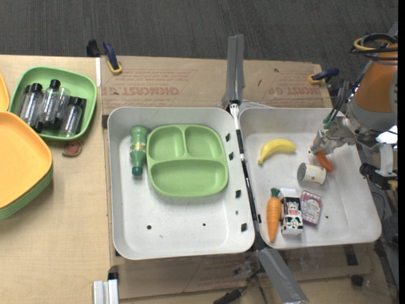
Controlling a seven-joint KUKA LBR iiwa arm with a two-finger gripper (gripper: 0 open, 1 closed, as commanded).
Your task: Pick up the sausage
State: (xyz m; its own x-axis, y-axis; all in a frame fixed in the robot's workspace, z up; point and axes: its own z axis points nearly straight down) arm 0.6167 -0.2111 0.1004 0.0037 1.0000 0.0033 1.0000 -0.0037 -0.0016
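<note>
Arm: grey KUKA arm with an orange band, reaching in from the right edge of the bench over the right bin [354, 230].
Gripper: the gripper [324, 145] is low over the right bin's far right corner, directly over the sausage. How far the fingers are parted cannot be told, nor whether anything sits between them.
Sausage: the sausage [324, 162] is a short orange-red piece lying on the right bin's floor near its right edge, partly covered by the gripper. Its lower end shows just beside the white cup.
White cup: a small white cup [312, 173] on its side, next to the sausage, toward the middle of the right bin.
Banana: a yellow banana [276, 149] in the far left part of the right bin, well apart from the sausage.
Carrot: an orange carrot [273, 216] with a green top, along the right bin's left edge toward the near corner.
Small carton: a small printed carton [292, 215] just beside the carrot.
Pink packet: a pink packet [311, 208] just beside the carton, near the bin's near edge.
Left bin: the left bin [183, 236] holds a green divided plate [187, 159] and a green bottle [138, 149] lying along its left edge.
Bench, left side: a green tray [82, 87] of dark bottles and a stack of yellow plates [22, 163].
</note>
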